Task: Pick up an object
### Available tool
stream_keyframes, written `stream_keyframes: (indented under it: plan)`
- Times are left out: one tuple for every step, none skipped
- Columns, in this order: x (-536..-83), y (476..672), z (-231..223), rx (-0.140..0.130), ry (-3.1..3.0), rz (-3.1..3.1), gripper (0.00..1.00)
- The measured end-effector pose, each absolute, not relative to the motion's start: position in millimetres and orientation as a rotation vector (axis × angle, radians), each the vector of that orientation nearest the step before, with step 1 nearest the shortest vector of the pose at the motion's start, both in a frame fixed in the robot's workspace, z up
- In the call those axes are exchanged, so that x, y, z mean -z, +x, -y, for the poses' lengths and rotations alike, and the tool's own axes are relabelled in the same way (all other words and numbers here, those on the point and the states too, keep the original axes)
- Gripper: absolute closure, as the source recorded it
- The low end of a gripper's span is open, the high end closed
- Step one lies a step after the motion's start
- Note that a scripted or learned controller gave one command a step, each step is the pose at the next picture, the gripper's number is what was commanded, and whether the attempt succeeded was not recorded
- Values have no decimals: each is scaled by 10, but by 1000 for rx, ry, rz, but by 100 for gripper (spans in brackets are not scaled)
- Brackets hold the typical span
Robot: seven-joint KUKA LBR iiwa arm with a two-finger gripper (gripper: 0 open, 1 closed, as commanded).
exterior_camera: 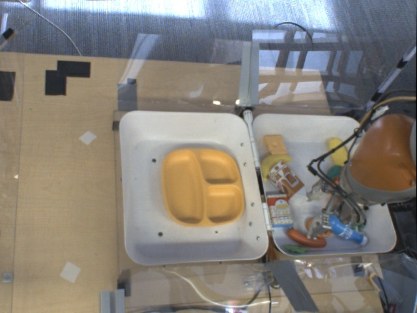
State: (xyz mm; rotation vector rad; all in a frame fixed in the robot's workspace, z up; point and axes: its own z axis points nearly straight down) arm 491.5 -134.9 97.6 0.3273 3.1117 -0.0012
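Over right bin (384, 240), gripper (324, 219) (toy-crowded)

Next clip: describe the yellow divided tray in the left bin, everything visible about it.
The yellow tray looks like matte moulded plastic, squarish with rounded corners. It has three compartments: one long one on its left side and two smaller ones stacked on the right. It lies flat, open side up, near the middle of the left bin, resting on the bin's floor. Nothing lies in it or touches it otherwise.
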Motion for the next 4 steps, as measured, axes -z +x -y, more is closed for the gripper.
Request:
stream_keyframes:
  plan:
    - [-902, 5613, 961, -5, 825, -3016, 0]
    - [-919, 6521, 1598, -1, 888, -3004, 0]
    - [-1123, 6345, 1081, 2, 1048, -2954, 0]
    - [-1545, 6575, 1608, 0, 647, -3060, 0]
